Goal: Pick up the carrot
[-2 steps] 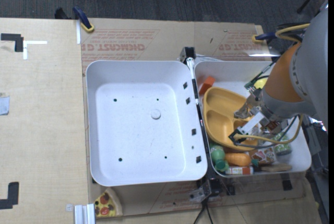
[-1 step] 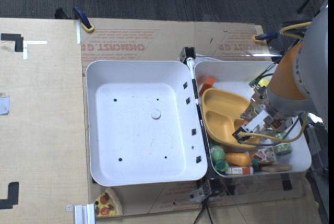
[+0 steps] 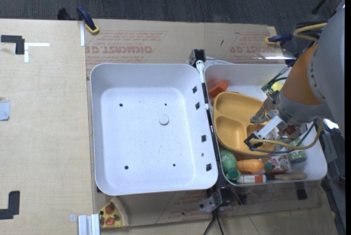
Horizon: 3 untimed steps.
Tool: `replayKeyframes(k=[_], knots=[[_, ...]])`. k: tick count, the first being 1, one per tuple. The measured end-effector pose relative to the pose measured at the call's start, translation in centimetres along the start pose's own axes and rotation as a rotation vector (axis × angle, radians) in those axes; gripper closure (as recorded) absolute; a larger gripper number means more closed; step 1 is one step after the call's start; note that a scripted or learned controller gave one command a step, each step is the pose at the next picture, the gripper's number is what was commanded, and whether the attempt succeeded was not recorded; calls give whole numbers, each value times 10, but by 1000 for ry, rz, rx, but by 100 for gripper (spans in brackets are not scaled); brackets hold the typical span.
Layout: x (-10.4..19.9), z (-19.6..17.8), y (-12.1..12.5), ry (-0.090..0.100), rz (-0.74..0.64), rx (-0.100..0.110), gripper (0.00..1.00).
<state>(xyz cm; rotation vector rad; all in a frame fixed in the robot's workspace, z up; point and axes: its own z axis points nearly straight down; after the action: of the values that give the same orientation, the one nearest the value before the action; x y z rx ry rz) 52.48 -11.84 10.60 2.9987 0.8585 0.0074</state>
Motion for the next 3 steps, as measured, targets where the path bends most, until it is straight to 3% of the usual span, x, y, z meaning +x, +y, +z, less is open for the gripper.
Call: replayKeyframes(k=[1,2,3], knots=[[3,16,41,-3,108,24,0],[-19,2,-30,34,161,-14,0],[32,11,3,-3,194,7,0]])
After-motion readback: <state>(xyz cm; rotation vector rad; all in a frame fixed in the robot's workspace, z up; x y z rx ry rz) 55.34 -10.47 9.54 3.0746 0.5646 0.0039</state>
